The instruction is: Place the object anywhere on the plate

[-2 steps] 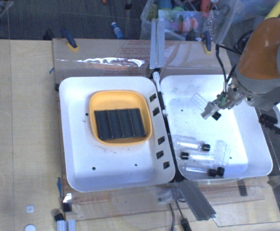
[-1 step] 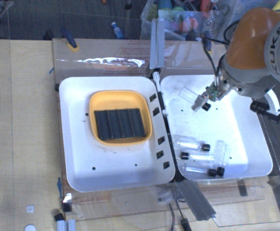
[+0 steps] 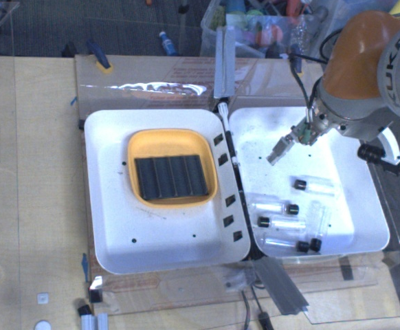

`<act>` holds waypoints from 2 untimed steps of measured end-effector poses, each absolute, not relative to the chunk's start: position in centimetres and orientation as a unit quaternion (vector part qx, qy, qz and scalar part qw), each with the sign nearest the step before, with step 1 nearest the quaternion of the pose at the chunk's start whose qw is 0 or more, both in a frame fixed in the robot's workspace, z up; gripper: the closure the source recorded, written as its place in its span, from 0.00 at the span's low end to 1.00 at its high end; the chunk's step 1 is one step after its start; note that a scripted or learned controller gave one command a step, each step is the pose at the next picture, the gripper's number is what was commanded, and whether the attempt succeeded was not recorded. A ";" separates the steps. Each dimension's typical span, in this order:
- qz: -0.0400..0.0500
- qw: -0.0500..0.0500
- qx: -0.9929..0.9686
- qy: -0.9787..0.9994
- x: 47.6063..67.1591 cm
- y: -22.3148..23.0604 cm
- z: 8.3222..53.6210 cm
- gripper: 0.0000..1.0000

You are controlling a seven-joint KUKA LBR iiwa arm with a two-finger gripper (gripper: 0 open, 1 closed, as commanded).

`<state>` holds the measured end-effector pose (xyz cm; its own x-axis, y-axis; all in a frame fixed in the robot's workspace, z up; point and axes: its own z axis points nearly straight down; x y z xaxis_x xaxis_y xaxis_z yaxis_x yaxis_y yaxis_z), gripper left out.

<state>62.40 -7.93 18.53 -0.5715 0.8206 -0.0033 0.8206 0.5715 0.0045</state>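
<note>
Tool (image 3: pixel 280 150) hangs over right bin (image 3: pixel 365 205), grip state unreadable, carrying nothing visible; clear vials (image 3: pixel 286 222) lie loose at its near side, well apart from yellow plate (image 3: pixel 171 141) in left bin (image 3: pixel 110 205).

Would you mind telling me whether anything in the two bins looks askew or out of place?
The clear vials in the right bin lie scattered at mixed angles, none on the yellow plate in the left bin, which carries a dark ribbed block. Nothing looks spilled or broken.
</note>
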 end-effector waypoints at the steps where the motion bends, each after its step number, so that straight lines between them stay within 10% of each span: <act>1: 0.001 0.004 0.304 0.953 66.8 -12.4 21.5 0.00; 2: 0.001 0.004 0.331 0.944 66.1 -18.4 20.9 0.00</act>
<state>66.08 -18.44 20.92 -0.7813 0.6241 -0.0072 0.6241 0.7813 0.0041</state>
